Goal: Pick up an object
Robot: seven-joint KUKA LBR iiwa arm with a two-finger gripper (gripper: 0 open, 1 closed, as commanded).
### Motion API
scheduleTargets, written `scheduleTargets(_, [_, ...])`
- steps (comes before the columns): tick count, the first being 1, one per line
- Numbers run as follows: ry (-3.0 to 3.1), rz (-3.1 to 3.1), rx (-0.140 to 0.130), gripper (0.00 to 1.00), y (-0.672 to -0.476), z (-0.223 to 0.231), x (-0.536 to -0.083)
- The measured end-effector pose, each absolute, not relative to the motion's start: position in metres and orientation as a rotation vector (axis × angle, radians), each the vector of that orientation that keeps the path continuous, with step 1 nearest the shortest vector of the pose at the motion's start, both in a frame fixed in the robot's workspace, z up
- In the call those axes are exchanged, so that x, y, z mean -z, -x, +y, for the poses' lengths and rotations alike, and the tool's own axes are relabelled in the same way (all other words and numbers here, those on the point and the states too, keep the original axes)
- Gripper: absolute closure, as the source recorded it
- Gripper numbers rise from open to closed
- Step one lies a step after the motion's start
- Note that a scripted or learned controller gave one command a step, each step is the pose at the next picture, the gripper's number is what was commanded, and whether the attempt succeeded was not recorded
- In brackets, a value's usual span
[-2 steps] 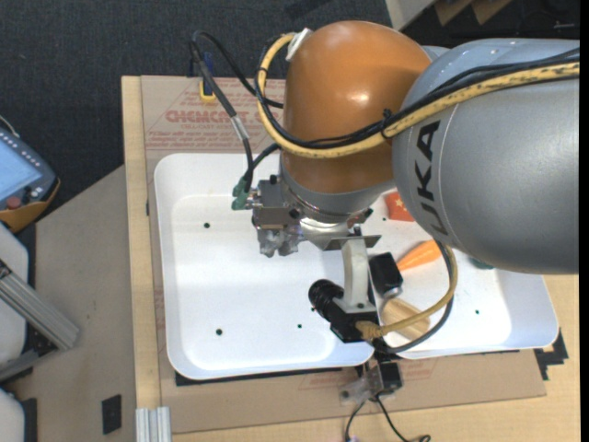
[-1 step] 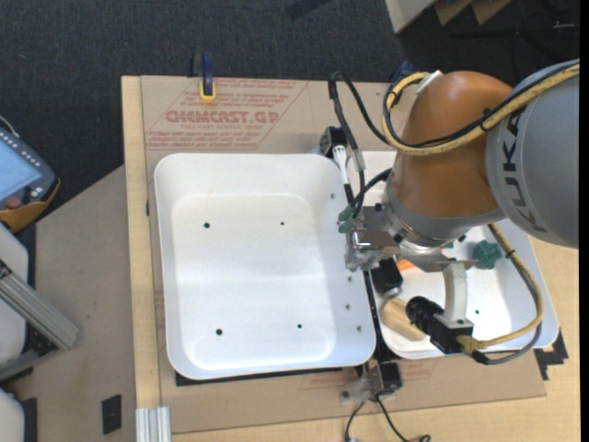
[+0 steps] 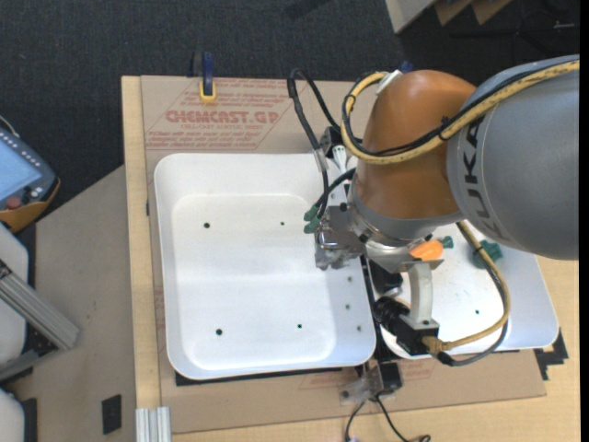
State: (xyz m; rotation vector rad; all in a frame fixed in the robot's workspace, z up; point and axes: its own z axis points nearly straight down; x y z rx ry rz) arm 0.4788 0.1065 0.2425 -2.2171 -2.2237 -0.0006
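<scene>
A device with a blue screen (image 3: 13, 168) sits at the far left, off the bench, with a grey metal rail (image 3: 37, 308) below it. The bench is covered by a brown board (image 3: 230, 109) with red print along its top, and a small blue clamp (image 3: 207, 75) grips its upper edge.

The left bin (image 3: 175, 247) lies on the board, its white floor marked by four small dark dots. At this bin's right rim, close to the line where the two bins meet, the gripper (image 3: 329, 250) hangs low under the arm (image 3: 433, 145). The arm's orange band and grey body hide it from above, so I cannot tell whether the gripper is wide or narrow, or whether it holds anything.

Just right of the wrist, an orange piece (image 3: 426, 250) shows in the right bin (image 3: 534, 311), partly covered by the arm. Further right, a green piece (image 3: 488, 251) lies on the same bin's white floor, next to a yellow cable (image 3: 502, 293), apart from the gripper.
</scene>
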Motion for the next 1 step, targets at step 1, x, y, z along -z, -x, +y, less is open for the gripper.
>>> scheduleTargets(1, [2.22,-2.227,0.009,1.0,-0.4857,0.1242,-0.2978])
